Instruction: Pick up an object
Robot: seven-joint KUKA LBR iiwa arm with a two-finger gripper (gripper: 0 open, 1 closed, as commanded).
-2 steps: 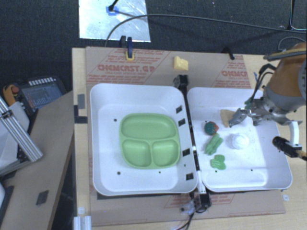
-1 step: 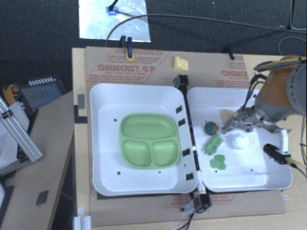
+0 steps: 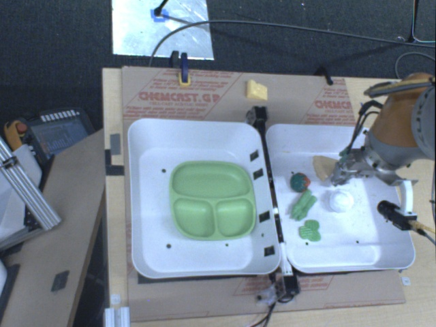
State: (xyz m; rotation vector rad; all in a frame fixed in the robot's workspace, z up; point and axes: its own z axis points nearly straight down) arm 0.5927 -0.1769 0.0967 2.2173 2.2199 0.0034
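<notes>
Pincer (image 3: 338, 176) is sitting low in the right bin (image 3: 361, 254), and you are looking at its tip hanging just above the white ball (image 3: 340, 200), beside the tan piece (image 3: 323, 163); whether it is released or clenched is something you cannot tell from this angle, since the dark tip is blurring into the wrist. You are seeing nothing lifted between it, so every item is lying on the bin floor. The arm (image 3: 402, 125) is reaching in from the right, its orange band showing above the grey wrist.

In that right bin you are finding a small red-and-green ball (image 3: 299, 181) near the divider, a green veggie (image 3: 304, 204) lying just below it, and a second green bit (image 3: 310, 230) lower still. The white ball is resting to the right of the veggie, close under the tip.

The left bin (image 3: 146, 251) is carrying a green tray (image 3: 211, 199) with three compartments, lying flat in the middle.

Both bins are sitting side by side on the cardboard-covered counter (image 3: 204, 94), with a yellow block (image 3: 257, 90) lying on it behind them
</notes>
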